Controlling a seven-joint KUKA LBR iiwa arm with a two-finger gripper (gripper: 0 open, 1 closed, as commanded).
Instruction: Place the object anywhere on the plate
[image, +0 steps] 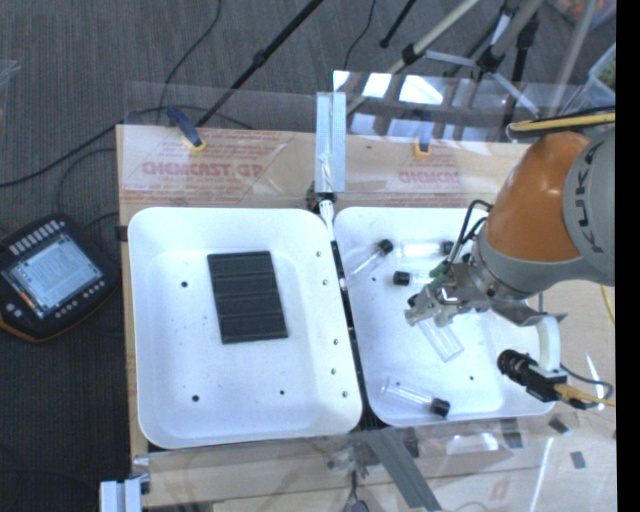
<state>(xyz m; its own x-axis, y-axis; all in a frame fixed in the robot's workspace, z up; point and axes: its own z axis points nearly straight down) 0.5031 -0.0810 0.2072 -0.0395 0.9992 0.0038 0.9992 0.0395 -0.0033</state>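
- Bottom of frame, right bin (480, 385): capped tube (413, 396) lies near the bin's lower edge, black cap toward lower right.
- Just above it, center-right: clear tube (446, 342) lies slanted on the bin floor, right under the gripper (430, 305).
- Gripper hangs over the middle of the right bin, arm (540, 220) coming in from the right. Jaw state: can't tell; contact w/ the clear tube also can't tell.
- Same depth, left bin (170, 350): dark ribbed plate (247, 296) lies flat near the bin's center, well apart from the tubes.
- Upper part of right bin: 2 more tubes (362, 262) and a loose black cap (401, 277).
- Far left of frame: pendant (50, 275) on the floor.
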